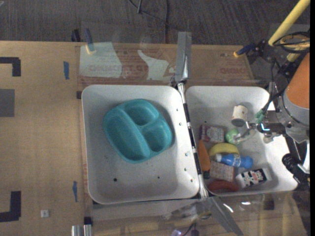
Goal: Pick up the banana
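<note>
Banana not yet picked: lies in right bin, mid-pile, apart from gripper.

Gripper low over right bin, just up-right of banana, beside green ball; how far claw is open cannot tell; nothing seen held.

Left: descend, grasp, lift.

Banana: yellow, smooth, curved, partly covered by blue bottle.

Neighbours: white cylinder, printed packet, orange carrot, red sausage, small carton.

Left bin: shallow white plastic, holds teal 3-section plate.

Grey arm, orange band
</note>
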Controlling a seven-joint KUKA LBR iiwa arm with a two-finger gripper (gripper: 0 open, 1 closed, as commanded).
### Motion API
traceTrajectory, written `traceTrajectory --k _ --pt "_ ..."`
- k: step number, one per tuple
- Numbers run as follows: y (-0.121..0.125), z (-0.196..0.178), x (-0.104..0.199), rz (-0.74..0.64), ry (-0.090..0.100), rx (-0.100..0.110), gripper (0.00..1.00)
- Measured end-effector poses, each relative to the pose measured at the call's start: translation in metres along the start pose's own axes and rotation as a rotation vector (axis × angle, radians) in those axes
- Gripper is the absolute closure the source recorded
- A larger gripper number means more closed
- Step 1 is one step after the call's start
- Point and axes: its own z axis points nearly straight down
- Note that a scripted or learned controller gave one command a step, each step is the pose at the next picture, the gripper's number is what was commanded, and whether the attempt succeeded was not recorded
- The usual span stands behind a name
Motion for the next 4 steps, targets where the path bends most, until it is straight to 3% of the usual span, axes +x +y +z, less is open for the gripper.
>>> traceTrajectory --k 1,2,3,4 --pt "0.027 0.111 0.011 -0.266 0.001 0.001 0.00" --pt "0.061 0.170 -0.026 -0.216 -0.001 -0.010 0.00" --pt "0.062 0.159 -0.031 -0.209 -0.008 -0.018 1.00" --pt "0.131 0.073 0.052 -0.172 -0.001 -0.003 1.00"
